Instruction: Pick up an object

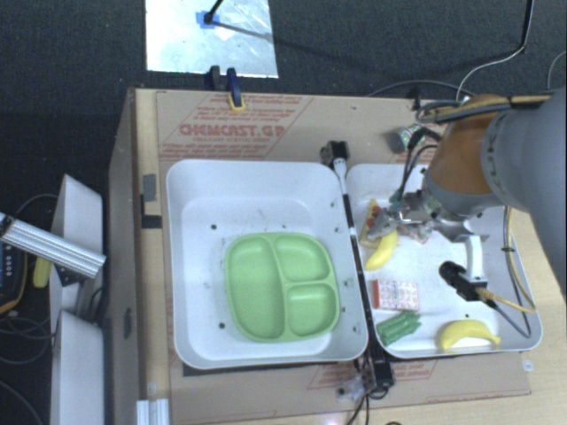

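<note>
Cardboard (239, 122) covers the table under both bins and carries red print along its far edge; the large line reads roughly "CHEMCAST GP", and the smaller lines above and below it are too small to read. Far left of the tool, the left bin (199, 193) holds a light green divided plate (282, 286) with three compartments. A black divider strip (354, 237) runs between the two bins, just left of the tool.

The tool (400, 218) sits low in the far-left part of the right bin (514, 343), below the grey arm (523, 153) and its orange band (461, 153). The arm and cabling cover the tool's tip, so I cannot tell how far open it is or whether it has hold of anything. A yellow banana-shaped piece (382, 251) lies just beside the tool on its near-left side; contact cannot be determined. Nearer the camera than the tool lies a small packet with a red pattern (393, 294); its print is unreadable. A green pod-shaped item (398, 328) lies beyond the packet, at the bin's near edge. A second yellow banana (467, 333) lies well apart, near-right of the tool.
</note>
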